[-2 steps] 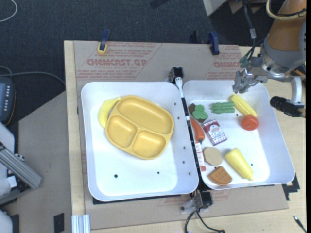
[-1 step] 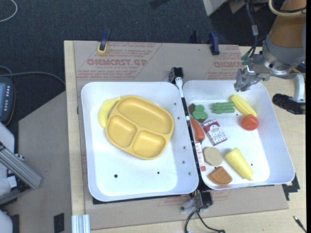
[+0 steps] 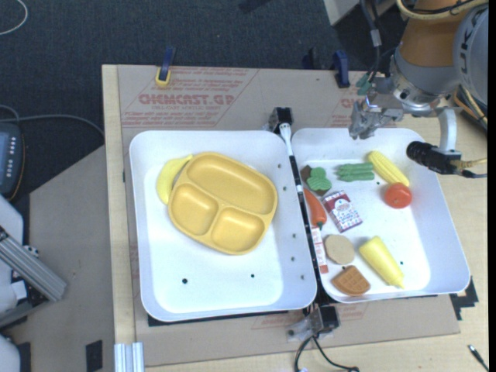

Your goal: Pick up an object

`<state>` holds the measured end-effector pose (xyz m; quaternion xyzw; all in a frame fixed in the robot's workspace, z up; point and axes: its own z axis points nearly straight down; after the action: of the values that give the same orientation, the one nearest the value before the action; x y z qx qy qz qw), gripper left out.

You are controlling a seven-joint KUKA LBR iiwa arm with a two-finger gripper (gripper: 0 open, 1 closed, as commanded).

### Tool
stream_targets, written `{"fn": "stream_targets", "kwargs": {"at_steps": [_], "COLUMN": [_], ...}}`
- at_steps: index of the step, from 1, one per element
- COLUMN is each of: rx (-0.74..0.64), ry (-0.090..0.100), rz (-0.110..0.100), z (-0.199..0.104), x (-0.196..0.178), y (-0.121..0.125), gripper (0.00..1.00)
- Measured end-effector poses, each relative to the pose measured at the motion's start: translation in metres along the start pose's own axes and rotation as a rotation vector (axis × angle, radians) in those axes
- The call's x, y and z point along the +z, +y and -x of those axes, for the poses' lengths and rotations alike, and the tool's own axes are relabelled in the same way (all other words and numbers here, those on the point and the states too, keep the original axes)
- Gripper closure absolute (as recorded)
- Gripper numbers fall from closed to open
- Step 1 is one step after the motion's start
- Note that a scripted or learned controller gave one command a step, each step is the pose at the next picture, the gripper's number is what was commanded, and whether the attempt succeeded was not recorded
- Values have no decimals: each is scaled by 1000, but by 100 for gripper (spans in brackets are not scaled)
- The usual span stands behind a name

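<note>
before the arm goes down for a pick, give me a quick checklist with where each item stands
1. End effector over the right bin: ok, at its far rim.
2. End effector free of load: ok, nothing seen between its fingers.
3. Fingers open enough: cannot tell.
4. Target directly below: not ok, green beans and corn lie nearer the camera.
5. Tomato stands apart from its neighbours: ok.
6. Yellow tray away from the work area: ok, in the left bin.

Dark blue-grey carpet (image 3: pixel 116 22) surrounds a pale wooden surface (image 3: pixel 124 208) covered by a printed cardboard sheet (image 3: pixel 232 91), clamped at its far edge by a yellow clip (image 3: pixel 163 74).
</note>
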<state>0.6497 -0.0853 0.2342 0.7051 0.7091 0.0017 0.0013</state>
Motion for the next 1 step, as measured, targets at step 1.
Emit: {"fn": "stream_targets", "kwargs": {"at_steps": [1], "rx": [0], "ry": [2], "rz": [-7], "z": [-59], "x": [11], "y": [-5], "gripper": [100]}}
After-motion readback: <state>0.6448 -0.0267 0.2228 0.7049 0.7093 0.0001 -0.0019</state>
